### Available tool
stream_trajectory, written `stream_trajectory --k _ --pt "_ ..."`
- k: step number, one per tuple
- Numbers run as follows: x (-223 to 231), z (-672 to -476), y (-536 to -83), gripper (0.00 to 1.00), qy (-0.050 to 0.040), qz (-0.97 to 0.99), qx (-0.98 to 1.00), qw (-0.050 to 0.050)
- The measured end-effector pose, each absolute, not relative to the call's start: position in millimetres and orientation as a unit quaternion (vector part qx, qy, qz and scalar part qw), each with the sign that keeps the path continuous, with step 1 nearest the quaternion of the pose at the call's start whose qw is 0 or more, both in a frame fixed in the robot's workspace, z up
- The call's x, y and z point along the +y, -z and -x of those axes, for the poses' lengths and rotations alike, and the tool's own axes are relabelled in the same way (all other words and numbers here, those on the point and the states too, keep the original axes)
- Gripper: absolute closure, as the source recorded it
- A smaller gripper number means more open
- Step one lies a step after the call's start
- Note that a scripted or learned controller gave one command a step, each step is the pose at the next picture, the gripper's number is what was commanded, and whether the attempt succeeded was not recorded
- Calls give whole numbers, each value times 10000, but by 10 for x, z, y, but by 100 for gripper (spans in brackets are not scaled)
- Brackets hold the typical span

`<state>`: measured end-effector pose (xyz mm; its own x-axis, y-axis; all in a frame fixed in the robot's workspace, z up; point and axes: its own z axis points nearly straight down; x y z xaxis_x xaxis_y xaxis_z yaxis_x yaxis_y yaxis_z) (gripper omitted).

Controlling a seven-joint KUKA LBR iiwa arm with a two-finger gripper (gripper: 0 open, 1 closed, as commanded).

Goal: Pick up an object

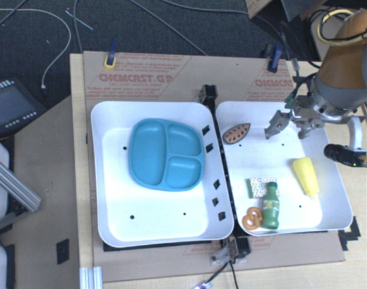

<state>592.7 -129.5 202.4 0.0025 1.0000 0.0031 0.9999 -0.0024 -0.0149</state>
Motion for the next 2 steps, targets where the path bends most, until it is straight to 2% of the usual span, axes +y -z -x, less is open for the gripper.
stream_trajectory --k 1,2 --pt "-1293 -5958 -2100 0 0 7070 -7072 8" --pt "-1240 -5943 -1668 0 -14 7070 -7072 25"
